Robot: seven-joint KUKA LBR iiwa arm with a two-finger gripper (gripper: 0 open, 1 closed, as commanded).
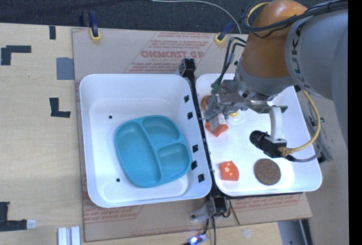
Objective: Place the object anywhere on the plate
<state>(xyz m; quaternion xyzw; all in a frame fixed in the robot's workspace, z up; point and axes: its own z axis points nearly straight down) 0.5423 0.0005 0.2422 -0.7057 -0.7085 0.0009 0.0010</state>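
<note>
A blue sectioned plate (151, 149) lies in the left white bin (96, 102). In the right bin (300, 181), my gripper (216, 114) reaches down at the bin's left side, over a small orange object (217, 128) that lies just below it. A red block with a yellow mark (228, 171) and a brown round disc (266, 171) rest near the bin's front. The wrist and arm hide the bin's back part.
A black divider with clips (194, 119) runs between the two bins. A black cylindrical part with a cable (266, 144) hangs from the arm over the right bin. Both bins sit on a cardboard sheet (164, 54) clamped at the back.
</note>
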